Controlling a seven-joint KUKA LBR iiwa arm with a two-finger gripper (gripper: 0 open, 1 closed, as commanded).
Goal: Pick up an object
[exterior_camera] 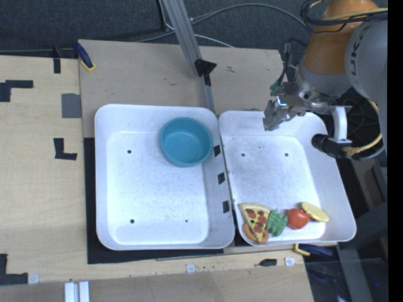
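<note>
Surface (pixel 38 168): one tan bench top, dark tape marks on its left part, one blue-and-yellow clip at the upper left corner of the raised board. One black mat shows under the bins along the left and bottom edges.

Arm (pixel 352 43): one, grey with an orange band, coming in from the right, bent over the upper right corner of the right bin. Black cables loop above it.

Bins: two, white, shallow, side by side, touching along the middle. Left bin (pixel 126 194) holds one thing. Right bin (pixel 271 168) holds four things, all bunched at its bottom edge.

One grey metal pole (pixel 182 30) slants down from the top to the joint between the bins.

Bowl (pixel 186 141): one, blue, upright, in the upper right part of the left bin, near the dividing rim.

Pizza slice (pixel 252 219): one toy, at the bottom left of the right bin. Green leafy piece (pixel 276 221): one, touching the pizza on its right. Tomato (pixel 297 218): one, red, just beside the green piece. Yellow piece (pixel 314 212): one, touching the tomato's right side.

Hand (pixel 272 123): one, dark, pointing down over the top edge of the right bin, well apart from the four toys. Nothing seen between the fingers; released or clenched, cannot tell.
</note>
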